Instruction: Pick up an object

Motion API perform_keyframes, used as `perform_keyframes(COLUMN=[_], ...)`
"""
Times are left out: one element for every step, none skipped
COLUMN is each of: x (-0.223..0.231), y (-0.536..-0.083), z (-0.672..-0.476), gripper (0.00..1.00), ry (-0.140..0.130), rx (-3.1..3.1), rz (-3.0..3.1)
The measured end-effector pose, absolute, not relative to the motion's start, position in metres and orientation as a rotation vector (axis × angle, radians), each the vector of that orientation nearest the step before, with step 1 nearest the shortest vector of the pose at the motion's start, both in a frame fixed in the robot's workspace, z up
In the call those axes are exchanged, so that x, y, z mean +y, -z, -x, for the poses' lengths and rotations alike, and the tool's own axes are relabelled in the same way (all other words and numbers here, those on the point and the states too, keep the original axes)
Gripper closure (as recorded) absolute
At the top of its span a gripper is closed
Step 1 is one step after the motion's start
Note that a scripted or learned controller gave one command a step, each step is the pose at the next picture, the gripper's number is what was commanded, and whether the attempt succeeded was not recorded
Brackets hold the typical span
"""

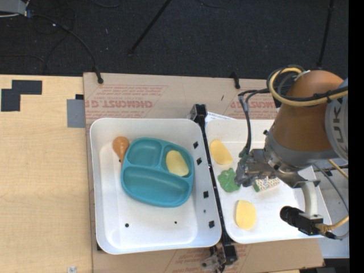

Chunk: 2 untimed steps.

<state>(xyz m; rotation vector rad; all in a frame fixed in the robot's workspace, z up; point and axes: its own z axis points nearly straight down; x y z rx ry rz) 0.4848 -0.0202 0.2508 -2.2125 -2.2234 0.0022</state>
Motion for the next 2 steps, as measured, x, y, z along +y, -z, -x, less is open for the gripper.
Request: perform_keyframes(x=[0.036, 0.08], y=[-0.254, -0.238], z=[-0.481, -0.478], gripper=[1.0, 1.0], ry=[-0.002, -0.008], rx=[-2.225, -2.222], rz=[2.211, 2.214])
